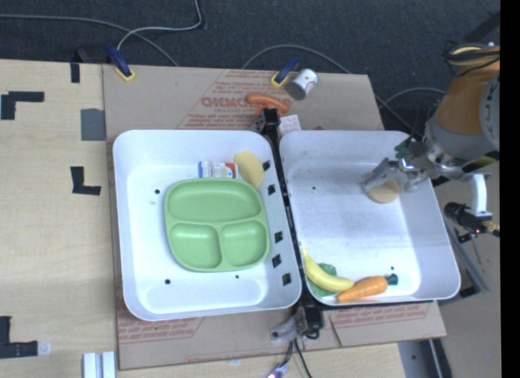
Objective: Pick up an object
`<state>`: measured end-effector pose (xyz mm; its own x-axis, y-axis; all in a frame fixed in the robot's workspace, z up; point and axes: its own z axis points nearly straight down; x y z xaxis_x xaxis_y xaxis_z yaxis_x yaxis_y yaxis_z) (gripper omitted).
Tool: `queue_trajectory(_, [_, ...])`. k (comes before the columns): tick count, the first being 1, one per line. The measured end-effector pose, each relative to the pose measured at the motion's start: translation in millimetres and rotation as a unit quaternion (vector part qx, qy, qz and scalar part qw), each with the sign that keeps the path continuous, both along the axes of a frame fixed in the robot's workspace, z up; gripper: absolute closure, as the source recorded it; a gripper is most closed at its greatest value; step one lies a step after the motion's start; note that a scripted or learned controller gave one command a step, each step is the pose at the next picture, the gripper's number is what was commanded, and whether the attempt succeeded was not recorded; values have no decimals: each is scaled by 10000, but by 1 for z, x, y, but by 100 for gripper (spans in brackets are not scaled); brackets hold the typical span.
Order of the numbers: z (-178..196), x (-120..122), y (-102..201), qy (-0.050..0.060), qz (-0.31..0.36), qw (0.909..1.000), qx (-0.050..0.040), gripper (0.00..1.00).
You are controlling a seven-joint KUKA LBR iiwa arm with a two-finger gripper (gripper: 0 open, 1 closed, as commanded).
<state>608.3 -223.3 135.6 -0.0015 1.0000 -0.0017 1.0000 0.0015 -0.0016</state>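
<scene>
My gripper hangs low over the upper right part of the right bin. A pale tan rounded object lies on the bin floor right under its tip, partly covered by it; whether they touch is unclear. A yellow banana and an orange carrot lie by the right bin's near wall, with a small green item beside the carrot. The left bin holds a green divided plate, a small white carton and a yellow lemon-like piece.
The arm's grey and orange body stands over the right bin's far right corner. On the cardboard behind the bins lie an orange item and a small grey cylinder. Clamps and cables sit along the back.
</scene>
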Motion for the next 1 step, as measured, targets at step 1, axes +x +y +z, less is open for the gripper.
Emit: queue_trajectory(1, [6, -14, 0, 0, -1, 10000, 0, 0])
